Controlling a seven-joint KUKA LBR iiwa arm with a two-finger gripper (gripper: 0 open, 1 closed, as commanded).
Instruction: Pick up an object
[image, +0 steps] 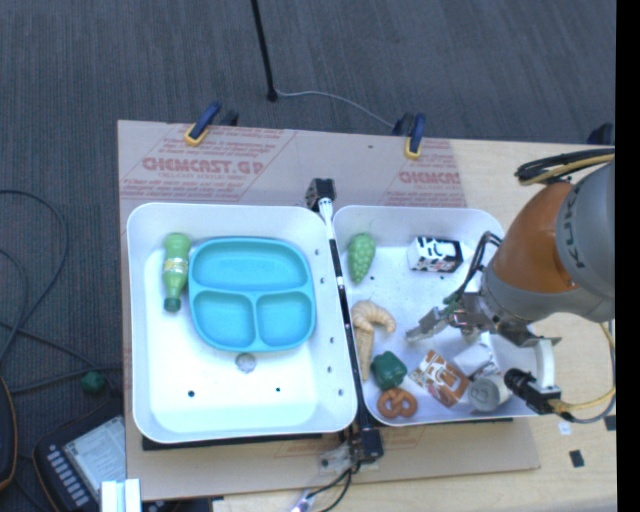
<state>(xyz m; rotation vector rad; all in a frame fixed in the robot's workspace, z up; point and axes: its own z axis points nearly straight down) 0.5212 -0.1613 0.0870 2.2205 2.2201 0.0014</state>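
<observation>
The right bin (420, 222) holds several small items. These include a green bumpy fruit (360, 255), a black-and-white carton (436, 254), a croissant (372, 318), a dark green block (389, 371), a pretzel (397, 404), an orange-brown snack packet (440, 378) and a grey round can (484, 396). My gripper (452, 340) hangs over the right half of this bin, just above the snack packet and right of the croissant. Its fingers look spread, with nothing between them.
The left bin (150, 390) holds a blue divided plate (252, 293), a green bottle (176, 270) along its left wall and a small grey disc (245, 362). The grey arm with its orange band (535, 250) covers the right bin's right edge.
</observation>
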